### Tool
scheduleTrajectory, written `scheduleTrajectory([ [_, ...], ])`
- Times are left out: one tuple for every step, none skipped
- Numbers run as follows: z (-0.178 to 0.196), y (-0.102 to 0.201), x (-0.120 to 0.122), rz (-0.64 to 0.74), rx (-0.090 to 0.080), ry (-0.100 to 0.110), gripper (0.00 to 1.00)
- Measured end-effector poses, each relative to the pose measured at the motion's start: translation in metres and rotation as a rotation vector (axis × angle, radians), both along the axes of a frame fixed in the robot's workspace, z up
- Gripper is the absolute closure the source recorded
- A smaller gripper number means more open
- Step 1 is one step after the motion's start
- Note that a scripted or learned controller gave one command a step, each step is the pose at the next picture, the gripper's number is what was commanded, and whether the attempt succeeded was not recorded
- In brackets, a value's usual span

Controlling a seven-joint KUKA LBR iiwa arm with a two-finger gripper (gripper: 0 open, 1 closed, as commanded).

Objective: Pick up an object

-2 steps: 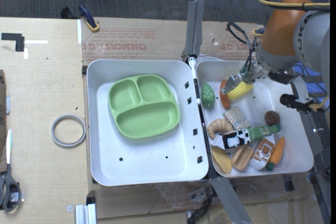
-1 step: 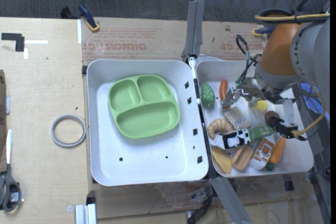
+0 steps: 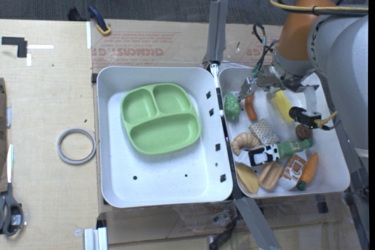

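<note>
My gripper hangs low over the back left part of the right bin, under the grey wrist and its orange band. Just below it lie a green toy vegetable and an orange sausage. A yellow piece lies to its right. Nearer the front are a croissant, a checkered packet, a green bottle, a black-and-white toy, a bread roll and a carrot. I see nothing lifted off the pile.
The left bin holds a green divided plate. A tape ring and scissors lie on the bench to the left. A blue clamp sits at the back. The arm covers the right bin's back right corner.
</note>
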State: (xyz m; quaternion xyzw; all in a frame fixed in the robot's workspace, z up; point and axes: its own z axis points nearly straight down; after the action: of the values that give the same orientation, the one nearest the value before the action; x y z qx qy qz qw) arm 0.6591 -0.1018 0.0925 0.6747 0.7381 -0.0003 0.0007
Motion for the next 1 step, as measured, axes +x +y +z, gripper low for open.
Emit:
scheduleTrajectory([
  [0.0098,-0.0002,0.0004,0.003,-0.002,-0.001,1.00],
])
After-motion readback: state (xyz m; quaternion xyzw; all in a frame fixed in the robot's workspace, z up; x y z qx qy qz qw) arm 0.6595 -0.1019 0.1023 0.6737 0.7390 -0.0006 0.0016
